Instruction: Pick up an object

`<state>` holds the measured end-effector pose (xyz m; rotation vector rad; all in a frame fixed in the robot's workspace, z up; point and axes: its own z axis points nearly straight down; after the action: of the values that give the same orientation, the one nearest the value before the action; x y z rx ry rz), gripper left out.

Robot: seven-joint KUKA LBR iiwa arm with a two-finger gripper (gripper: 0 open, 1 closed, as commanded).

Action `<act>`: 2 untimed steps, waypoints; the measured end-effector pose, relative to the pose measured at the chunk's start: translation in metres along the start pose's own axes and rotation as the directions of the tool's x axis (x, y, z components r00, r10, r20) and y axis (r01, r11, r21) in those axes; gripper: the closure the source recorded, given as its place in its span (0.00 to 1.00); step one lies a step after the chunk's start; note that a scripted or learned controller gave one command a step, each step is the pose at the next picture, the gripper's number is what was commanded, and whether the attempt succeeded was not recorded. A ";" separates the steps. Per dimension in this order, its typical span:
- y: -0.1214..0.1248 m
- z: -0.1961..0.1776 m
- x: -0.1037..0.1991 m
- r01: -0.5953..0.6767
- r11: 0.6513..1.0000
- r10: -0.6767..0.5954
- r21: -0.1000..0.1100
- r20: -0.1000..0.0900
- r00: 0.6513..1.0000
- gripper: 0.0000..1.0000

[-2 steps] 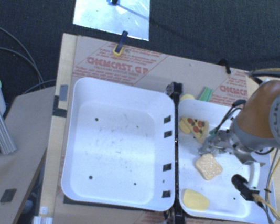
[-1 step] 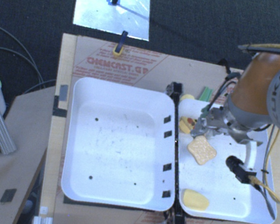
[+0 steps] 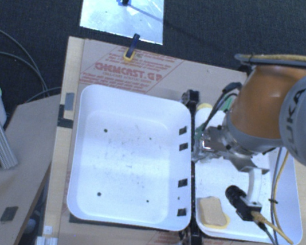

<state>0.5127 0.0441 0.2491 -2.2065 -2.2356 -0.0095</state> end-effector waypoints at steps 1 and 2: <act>-0.011 -0.071 -0.026 -0.011 1.000 0.011 -0.007 0.004 1.000 1.00; -0.022 -0.137 0.031 -0.002 1.000 0.002 -0.006 0.001 1.000 1.00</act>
<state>0.4899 0.0742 0.3860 -2.2122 -2.2364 -0.0150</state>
